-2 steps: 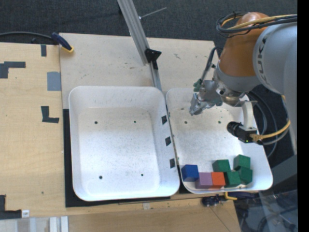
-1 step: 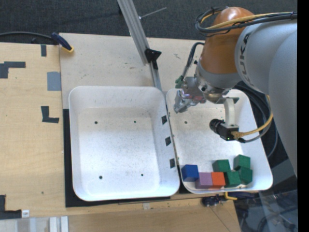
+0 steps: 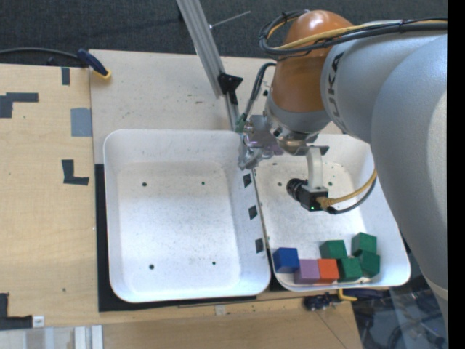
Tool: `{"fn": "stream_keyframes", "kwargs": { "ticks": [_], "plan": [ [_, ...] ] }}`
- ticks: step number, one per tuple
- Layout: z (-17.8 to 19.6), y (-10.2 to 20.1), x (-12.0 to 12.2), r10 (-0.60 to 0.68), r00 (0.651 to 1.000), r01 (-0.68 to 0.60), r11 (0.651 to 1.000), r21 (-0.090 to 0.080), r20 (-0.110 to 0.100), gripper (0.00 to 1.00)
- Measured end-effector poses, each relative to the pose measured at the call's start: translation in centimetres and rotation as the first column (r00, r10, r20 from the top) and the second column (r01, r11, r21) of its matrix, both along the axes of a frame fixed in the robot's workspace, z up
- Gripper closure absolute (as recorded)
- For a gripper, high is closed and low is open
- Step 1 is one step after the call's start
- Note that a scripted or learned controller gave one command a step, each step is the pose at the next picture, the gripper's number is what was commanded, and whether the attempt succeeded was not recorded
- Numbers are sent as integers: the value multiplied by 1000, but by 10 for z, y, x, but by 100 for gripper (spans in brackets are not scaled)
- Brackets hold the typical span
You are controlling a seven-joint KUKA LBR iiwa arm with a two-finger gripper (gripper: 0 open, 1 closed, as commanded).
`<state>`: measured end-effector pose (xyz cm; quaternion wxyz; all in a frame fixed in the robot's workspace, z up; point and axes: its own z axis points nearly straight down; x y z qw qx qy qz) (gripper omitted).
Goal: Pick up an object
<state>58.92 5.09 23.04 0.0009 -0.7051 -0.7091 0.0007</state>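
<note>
Small blocks lie together at the near edge of the right bin (image 3: 287,220). A blue cube (image 3: 286,259) is leftmost, then a purple block (image 3: 309,270) touching an orange block (image 3: 328,269), and several green blocks (image 3: 333,250) are clustered at the right.

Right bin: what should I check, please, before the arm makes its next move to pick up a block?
1. Blocks present in the right bin: ok; blue block, purple block, orange block and green blocks lie along its near edge.
2. Position of the gripper above a block: not ok; it hangs at the bin's far left corner.
3. Blocks apart for a grasp: not ok; they crowd together.
4. Something already held: cannot tell.
</note>
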Motion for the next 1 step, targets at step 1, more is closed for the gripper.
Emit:
{"fn": "stream_keyframes", "kwargs": {
  "ticks": [1],
  "plan": [
    [1,47,14,1,1000,-1,1000,1,1,100]
  ]
}}
